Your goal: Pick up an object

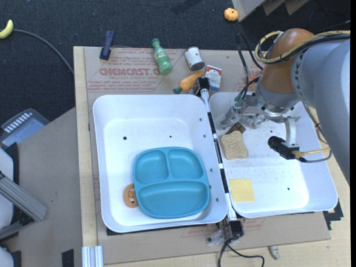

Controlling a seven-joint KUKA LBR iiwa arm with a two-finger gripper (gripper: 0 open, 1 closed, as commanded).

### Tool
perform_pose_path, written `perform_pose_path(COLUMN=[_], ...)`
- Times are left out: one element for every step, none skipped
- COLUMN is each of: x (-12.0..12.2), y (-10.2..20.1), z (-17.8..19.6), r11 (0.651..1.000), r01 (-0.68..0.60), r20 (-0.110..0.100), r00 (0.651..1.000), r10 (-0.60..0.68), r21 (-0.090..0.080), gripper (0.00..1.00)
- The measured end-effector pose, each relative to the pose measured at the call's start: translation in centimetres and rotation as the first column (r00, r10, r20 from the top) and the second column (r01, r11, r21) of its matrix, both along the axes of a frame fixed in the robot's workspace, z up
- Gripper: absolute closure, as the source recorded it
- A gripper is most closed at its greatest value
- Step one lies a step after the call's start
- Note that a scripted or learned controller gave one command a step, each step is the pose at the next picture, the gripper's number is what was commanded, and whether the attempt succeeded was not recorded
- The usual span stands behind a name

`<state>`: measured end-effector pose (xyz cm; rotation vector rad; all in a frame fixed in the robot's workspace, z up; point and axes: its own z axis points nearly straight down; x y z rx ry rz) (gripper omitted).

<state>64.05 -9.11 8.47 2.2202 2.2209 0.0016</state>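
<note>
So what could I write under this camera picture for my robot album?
Robot hand reaches down toward a slice of bread in the right white bin, while a blue plate waits in the left bin.

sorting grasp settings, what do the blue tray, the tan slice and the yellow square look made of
Blue divided tray: likely moulded plastic, smooth and evenly coloured with a soft sheen.
Tan slice: looks like toy bread, speckled and matte, perhaps foam or plastic.
Yellow square: flat, matte, uniform; possibly toy cheese in plastic or rubber, hard to tell.
</note>
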Motion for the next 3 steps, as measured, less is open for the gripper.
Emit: perform_pose_path(x=[0.00, 0.00, 0.00], y=[0.00, 0.00, 0.00], z=[0.00, 0.00, 0.00], r11=[1.000, 1.000, 1.000], r01=[0.000, 0.000, 0.000], r20=[0.000, 0.000, 0.000], r00=[1.000, 1.000, 1.000], r10=[0.000, 0.000, 0.000], r21=[0.000, 0.000, 0.000], gripper=[0.00, 0.00, 0.00])
